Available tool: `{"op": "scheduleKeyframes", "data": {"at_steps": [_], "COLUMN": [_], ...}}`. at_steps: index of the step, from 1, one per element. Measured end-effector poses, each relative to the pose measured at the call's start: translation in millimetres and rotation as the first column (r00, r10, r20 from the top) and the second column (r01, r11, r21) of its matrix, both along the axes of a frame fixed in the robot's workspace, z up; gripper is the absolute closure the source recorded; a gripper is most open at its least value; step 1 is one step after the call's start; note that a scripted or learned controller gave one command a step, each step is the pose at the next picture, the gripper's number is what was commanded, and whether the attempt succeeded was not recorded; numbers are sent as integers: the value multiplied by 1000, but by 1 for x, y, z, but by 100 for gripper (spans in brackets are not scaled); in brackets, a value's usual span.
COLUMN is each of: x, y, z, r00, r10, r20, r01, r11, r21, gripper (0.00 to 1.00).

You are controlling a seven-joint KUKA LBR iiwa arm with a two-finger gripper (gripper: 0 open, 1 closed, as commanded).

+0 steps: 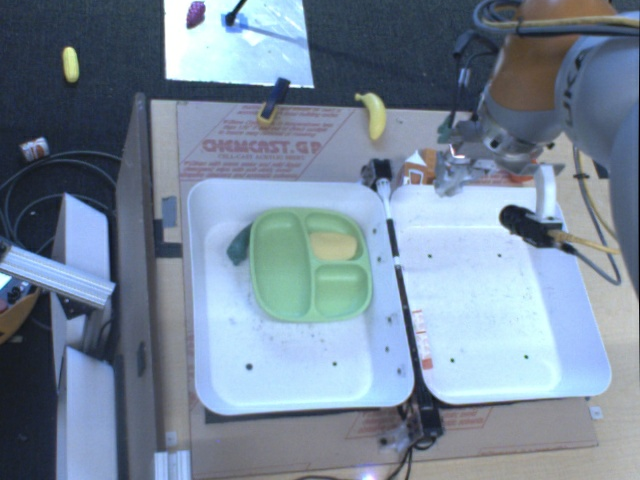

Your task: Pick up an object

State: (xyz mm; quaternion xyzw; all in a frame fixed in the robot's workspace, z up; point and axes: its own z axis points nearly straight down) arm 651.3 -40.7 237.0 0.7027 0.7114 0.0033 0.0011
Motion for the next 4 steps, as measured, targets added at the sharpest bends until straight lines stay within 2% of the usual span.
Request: {"op": "scheduleKeyframes", "data": {"at_steps": [1,2,3,4], "x": [2,17,17,18], "y": [30,41,49,33], "z": [-1,24,-35,10], "r00": [1000,1000,1000,1000], "r10": [-4,-5,-6,-12], "r20": [-3,-2,-8,0], "r01": [4,5,6,12], "r11": [1000,1000,1000,1000], "r21": [-2,-3,-3,-3], "gripper": [100,100,100,100]}}
